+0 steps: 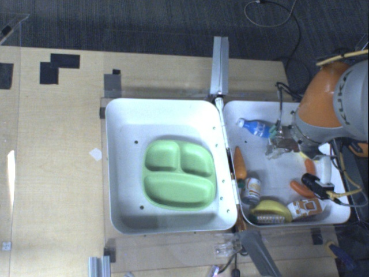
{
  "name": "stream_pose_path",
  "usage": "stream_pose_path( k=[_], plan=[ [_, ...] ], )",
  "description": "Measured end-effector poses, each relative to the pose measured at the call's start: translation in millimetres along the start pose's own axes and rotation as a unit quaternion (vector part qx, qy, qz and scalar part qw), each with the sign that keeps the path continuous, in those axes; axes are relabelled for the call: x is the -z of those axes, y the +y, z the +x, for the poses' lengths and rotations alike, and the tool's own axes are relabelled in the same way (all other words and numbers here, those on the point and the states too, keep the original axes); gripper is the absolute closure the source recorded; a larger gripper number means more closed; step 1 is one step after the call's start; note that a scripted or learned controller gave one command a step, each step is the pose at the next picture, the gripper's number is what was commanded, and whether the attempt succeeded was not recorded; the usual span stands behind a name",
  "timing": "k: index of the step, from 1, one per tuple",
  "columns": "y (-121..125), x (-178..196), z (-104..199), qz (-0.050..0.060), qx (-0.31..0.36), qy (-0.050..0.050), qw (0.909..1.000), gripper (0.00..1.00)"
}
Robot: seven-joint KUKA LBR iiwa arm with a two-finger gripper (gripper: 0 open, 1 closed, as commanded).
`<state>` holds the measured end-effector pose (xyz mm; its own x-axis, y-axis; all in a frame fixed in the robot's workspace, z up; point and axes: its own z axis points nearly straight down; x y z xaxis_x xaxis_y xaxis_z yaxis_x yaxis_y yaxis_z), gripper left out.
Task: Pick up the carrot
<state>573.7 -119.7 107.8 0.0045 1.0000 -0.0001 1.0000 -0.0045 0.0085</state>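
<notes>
We see the carrot (239, 164), orange and tapered, lying along the right bin's (346, 215) left wall. The wooden bench (52, 154) meets dark carpet (144, 10) behind. The left bin (115, 172) holds a green divided tray (177, 173). The gripper (281, 144) hovers near a plastic bottle (254, 127); how its jaws stand, we cannot tell.

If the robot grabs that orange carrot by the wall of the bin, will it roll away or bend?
The carrot looks long, rounded and tapered, so it would probably roll or slip sideways if nudged. It seems stiff, likely a toy, and should keep its shape. It lies along the right bin's left wall, so the gripper may find little room on that side.
</notes>
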Motion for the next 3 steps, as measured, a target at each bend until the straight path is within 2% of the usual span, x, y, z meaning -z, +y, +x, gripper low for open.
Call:
stream_pose_path(
  k=[1,2,3],
  plan=[
    [49.3,41.6,28.1,0.002,-0.108,0.0,0.9941,1.0],
    [13.2,-19.2,-73.9,-0.001,-0.253,-0.002,0.9674,1.0],
    [-20.5,-17.3,-39.1,-0.003,0.0,-0.002,1.0,1.0]
  ],
)
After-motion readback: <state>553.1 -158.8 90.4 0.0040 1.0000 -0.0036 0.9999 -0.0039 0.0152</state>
